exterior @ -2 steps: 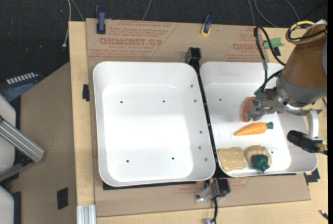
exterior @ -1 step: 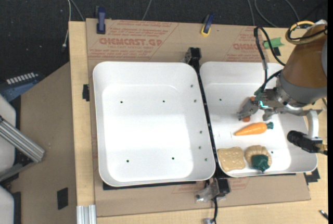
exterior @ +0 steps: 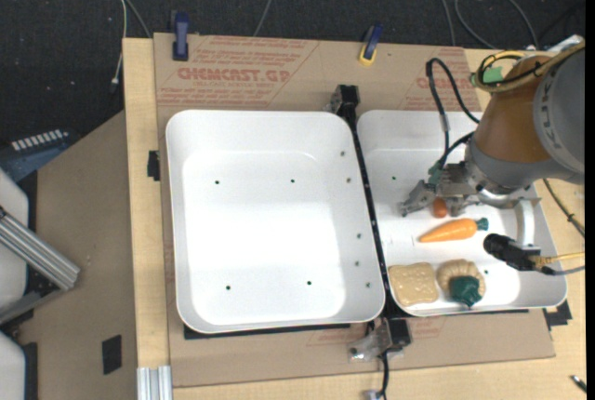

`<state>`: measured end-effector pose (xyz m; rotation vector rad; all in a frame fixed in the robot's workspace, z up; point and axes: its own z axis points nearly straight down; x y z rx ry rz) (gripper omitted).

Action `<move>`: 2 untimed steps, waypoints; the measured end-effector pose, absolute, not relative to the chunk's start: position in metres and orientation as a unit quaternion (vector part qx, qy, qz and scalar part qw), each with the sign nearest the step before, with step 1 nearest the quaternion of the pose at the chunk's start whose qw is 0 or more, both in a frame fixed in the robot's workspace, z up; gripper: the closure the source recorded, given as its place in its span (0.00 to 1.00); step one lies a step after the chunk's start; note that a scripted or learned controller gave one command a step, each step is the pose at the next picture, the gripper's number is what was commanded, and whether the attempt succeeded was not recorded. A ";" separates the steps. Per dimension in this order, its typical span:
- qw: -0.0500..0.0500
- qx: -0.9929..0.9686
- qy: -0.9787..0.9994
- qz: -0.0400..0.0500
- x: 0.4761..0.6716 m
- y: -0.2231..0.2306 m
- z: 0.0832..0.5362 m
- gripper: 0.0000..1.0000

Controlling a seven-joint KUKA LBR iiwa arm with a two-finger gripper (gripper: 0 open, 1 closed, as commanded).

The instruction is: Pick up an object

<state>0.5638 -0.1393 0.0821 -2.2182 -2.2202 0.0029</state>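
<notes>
Seeing jaws (exterior: 420,201) low in right bin (exterior: 400,133), at 11 o'clock of carrot (exterior: 453,230); we cannot tell their opening or any hold. Cracker (exterior: 413,283) and green-tipped toy (exterior: 463,280) crowd the 6 o'clock rim. Left bin (exterior: 260,133) offers room.

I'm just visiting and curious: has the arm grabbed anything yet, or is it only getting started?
Nothing looks picked up yet. The carrot, the cracker and the green-tipped lump all lie in the right bin. In hand: the end effector sits low in that bin, just above the carrot. Left: gripping one and lifting it.
</notes>
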 end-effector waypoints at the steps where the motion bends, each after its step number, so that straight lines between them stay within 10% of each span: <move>1: -0.001 -0.708 -0.706 0.000 0.597 -0.193 0.085 0.00; 2: 0.000 -0.707 -0.707 0.000 0.597 -0.191 0.085 0.00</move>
